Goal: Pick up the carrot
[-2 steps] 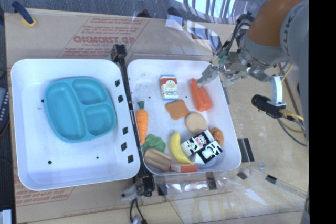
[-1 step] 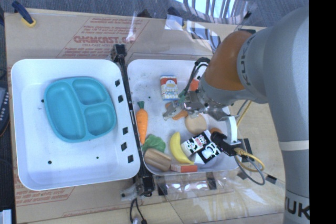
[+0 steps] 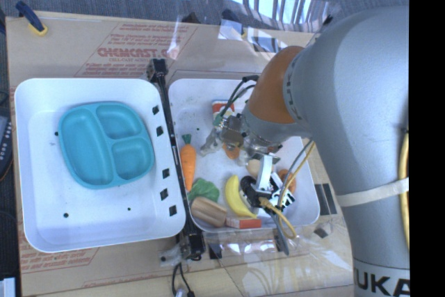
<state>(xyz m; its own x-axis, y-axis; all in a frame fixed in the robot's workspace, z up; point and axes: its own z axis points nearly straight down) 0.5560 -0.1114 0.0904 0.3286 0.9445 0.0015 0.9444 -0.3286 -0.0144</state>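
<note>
1. Gripper [image 3: 221,135]: hangs low inside the right bin [image 3: 195,102], below the grey arm with its orange band. We cannot tell whether it is spread or closed, as the wrist hides too much of it. We see nothing held in it.
2. Carrot [image 3: 188,163]: orange, with a small green top. It lies flat on the floor of the right bin, close along the wall on the side of the left bin [image 3: 28,149], and nothing covers it.
3. Relation, carrot to gripper: the carrot is just beside the gripper, on the side away from the arm and a little nearer the camera. We see a narrow strip of white floor between them, so they are apart, not touching.
4. Long axis of the carrot: it runs alongside that bin wall, crosswise to the line from gripper to carrot. The green top is at the far end, about level with the gripper, and the thin tip points toward the camera.
5. Neighbours: a green piece [image 3: 204,188] lies against the carrot's tip end. A banana [image 3: 234,197] and a tan roll [image 3: 208,211] lie on the gripper's near side.
6. Beyond the carrot from the gripper: a blue divided plate [image 3: 106,144] in the left bin.
7. Judgement: we expect a short sideways shift toward the bin wall, with the gripper closing across the carrot's width. The wall leaves little room on that side.
</note>
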